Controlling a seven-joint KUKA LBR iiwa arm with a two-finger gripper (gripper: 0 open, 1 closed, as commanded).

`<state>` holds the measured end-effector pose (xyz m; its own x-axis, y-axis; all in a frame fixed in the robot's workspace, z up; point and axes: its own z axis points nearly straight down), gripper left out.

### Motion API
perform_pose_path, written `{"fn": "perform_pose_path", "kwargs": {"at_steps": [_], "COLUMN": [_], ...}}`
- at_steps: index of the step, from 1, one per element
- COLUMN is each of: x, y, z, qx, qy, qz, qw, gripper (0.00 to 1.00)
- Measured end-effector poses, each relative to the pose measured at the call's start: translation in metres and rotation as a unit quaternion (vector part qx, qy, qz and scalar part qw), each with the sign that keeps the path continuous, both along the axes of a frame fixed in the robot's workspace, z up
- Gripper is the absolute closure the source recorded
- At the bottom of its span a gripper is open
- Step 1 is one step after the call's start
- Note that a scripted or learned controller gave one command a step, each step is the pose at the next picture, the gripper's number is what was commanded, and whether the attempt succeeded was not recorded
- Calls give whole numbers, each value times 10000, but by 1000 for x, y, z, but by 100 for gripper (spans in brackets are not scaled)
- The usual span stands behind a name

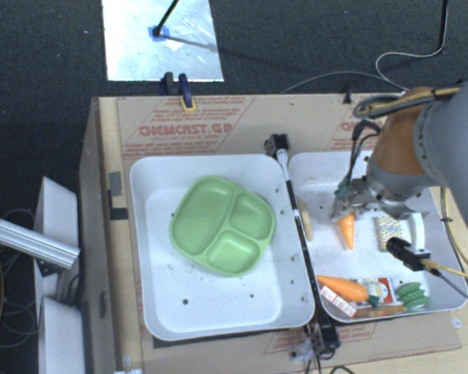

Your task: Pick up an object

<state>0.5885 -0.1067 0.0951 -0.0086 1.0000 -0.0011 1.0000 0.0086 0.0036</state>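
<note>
The left bin (166,303) holds a single green divided plate (223,224), lying flat near its middle. The right bin (319,178) holds several smaller things: a flat printed packet (378,286) against the near wall with a long carrot (342,287) across its left end and green pods (412,294) at its right, a patterned card (388,229), and a small carrot (347,231) near the middle. The gripper (345,210) sits right at that small carrot's upper end; whether it is apart, together or clamped on it cannot be told.
</note>
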Motion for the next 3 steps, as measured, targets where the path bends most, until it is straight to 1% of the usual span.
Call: {"fn": "perform_pose_path", "kwargs": {"at_steps": [1, 2, 3], "x": [-80, -102, -102], "y": [42, 103, 169], "z": [90, 122, 112], "qx": [4, 11, 11], "qy": [1, 13, 18], "qz": [-22, -22, -24], "qw": [10000, 10000, 10000], "gripper": [100, 100, 100]}}
